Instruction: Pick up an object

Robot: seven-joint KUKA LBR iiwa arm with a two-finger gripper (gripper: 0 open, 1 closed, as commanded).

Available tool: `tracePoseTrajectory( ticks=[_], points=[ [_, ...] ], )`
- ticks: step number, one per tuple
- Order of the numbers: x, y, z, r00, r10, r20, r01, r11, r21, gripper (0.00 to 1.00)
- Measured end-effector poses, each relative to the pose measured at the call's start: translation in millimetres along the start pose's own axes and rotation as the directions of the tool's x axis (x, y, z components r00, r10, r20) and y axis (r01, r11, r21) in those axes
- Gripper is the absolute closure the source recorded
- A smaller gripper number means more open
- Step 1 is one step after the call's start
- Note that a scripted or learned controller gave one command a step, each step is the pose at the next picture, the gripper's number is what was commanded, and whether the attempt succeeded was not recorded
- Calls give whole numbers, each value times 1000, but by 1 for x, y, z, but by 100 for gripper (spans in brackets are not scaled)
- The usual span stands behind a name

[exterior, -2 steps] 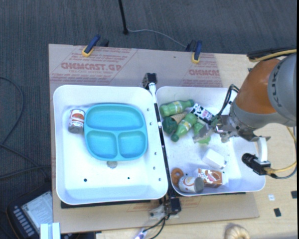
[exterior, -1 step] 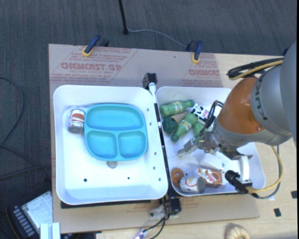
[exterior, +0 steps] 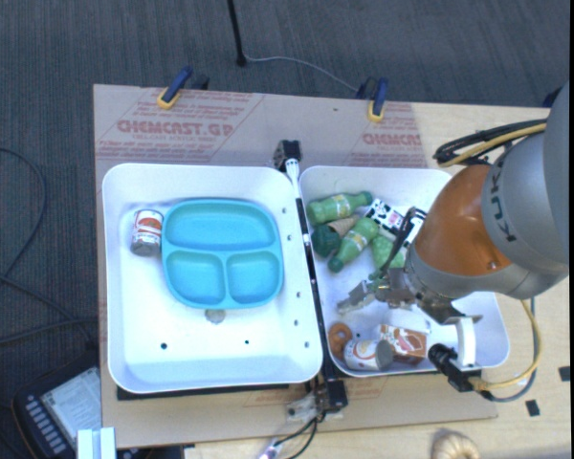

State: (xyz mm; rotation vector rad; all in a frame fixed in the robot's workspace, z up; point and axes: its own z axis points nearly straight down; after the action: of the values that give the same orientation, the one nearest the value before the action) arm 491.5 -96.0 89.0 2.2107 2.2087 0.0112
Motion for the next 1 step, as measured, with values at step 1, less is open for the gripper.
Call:
tracePoseTrajectory(
  ticks=[1],
  points=[
    [0, -2, 0, 1000, -1, 0, 1, 1000, -2, 0]
  ],
)
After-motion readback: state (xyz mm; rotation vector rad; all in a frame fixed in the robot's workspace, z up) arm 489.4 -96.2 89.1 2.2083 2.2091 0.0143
